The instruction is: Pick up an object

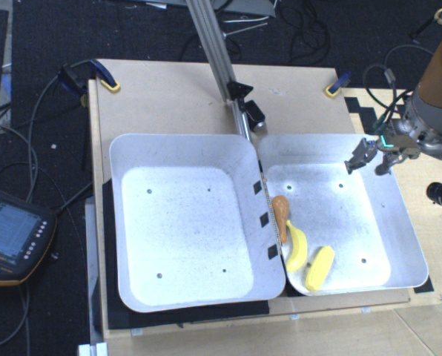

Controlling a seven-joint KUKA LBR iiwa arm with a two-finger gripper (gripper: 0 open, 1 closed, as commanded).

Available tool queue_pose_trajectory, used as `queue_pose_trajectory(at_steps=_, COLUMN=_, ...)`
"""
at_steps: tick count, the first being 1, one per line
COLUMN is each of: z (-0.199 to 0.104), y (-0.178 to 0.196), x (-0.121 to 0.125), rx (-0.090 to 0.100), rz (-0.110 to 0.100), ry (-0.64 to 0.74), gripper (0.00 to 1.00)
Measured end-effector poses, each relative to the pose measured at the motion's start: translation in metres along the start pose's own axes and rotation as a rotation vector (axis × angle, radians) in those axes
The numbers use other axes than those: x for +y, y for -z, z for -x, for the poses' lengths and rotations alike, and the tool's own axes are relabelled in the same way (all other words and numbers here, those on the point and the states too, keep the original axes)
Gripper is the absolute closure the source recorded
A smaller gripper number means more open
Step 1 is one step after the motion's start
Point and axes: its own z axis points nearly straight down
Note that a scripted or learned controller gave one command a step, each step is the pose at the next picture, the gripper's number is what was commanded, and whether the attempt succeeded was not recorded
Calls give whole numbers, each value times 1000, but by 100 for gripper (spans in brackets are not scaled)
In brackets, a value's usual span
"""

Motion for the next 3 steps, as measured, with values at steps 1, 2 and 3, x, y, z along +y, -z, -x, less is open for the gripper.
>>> queue_pose_trajectory(at_steps=1, z=0, y=0, x=0, rx=0, rz=0, ry=0, gripper=0)
queue_pose_trajectory(at_steps=2, z=5, y=-55, x=-9, rx=1, rz=-4, ry=0, gripper=0)
queue_pose_trajectory(at_steps=3, z=9, y=-98, x=-7, rx=1, rz=-4, ry=0, gripper=0)
